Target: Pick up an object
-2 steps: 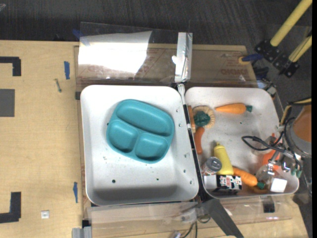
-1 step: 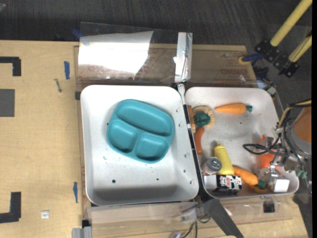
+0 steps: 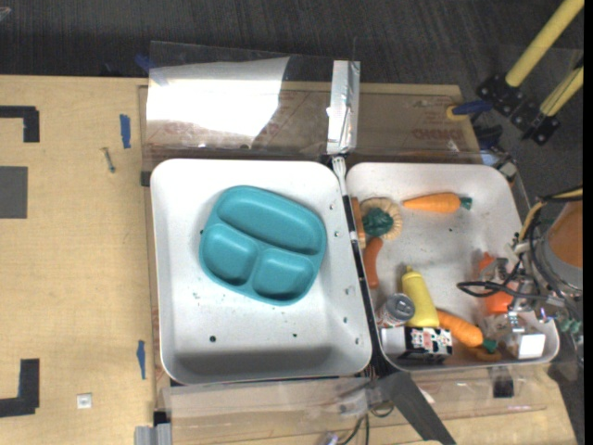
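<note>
Claw (image 3: 515, 334) half-lost in cables — right bin's (image 3: 482, 179) corner.

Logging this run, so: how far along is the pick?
Nothing looks picked yet. The carrots, yellow bottle and other toys still lie in the right bin; the teal tray sits in the left bin. The arm is at the right bin's edge. Grasping and lifting remain.
</note>
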Motion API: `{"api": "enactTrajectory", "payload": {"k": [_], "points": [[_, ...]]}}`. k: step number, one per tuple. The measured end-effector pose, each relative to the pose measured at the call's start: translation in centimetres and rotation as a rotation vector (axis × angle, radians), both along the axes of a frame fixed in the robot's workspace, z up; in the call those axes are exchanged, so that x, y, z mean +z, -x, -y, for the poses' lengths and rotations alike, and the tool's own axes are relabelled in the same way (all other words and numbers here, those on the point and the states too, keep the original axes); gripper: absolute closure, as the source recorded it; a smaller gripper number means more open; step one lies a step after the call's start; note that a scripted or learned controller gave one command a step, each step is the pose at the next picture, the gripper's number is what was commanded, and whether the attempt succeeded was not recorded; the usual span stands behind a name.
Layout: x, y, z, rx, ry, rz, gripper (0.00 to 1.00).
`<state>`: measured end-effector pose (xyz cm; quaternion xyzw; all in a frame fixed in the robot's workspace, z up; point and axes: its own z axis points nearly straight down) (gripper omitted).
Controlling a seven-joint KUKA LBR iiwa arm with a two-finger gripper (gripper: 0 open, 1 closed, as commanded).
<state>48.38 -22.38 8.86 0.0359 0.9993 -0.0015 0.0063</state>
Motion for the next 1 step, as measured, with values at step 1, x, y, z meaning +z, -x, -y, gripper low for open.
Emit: {"api": "enactTrajectory", "payload": {"k": [1], "points": [[0.0,-0.02,-0.03,0.04,0.001,0.0,0.0]]}}
